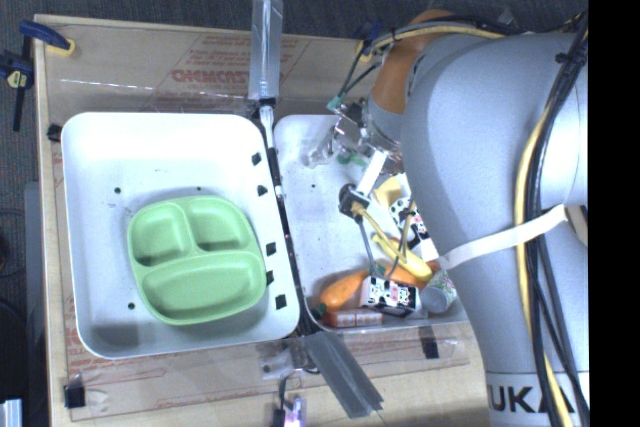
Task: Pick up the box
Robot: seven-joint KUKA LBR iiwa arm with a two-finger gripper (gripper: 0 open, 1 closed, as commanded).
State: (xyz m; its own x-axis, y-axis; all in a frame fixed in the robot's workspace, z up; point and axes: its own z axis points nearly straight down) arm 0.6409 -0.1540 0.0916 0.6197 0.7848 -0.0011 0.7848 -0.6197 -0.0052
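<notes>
Grey casing of my arm (pixel 480 165) covers the view's right side, reaching in over the far corner of the right-hand bin (pixel 300 215). That reach is why much of the bin's floor is hidden from above. The counter (pixel 150 65) under it is a pale board with red print, and it carries both shallow white bins touching along their inner walls.

The left-hand bin (pixel 90 215) holds one thing, a green divided plate (pixel 200 260) lying flat and well apart from my work.

All the loose things are crowded toward the near end of the right-hand bin, probably tipped in together. A yellow banana-shaped piece (pixel 405 263) lies across the heap. An orange carrot-like piece (pixel 340 290) rests by the near inner corner. A thin reddish stick (pixel 352 319) lies along the near wall.

The box (pixel 390 295), as I judge it, is the small carton printed in black and white. It sits at the near end, just beside the orange piece and partly under the yellow one. A second pale spotted thing shows near my arm, too covered to name.

My fingers (pixel 338 143) hang over the bare far end of this bin, well apart from the box. Whether they are spread or pressed together I cannot tell at this slant. Nothing is visibly gripped, so the pick is not yet made.
</notes>
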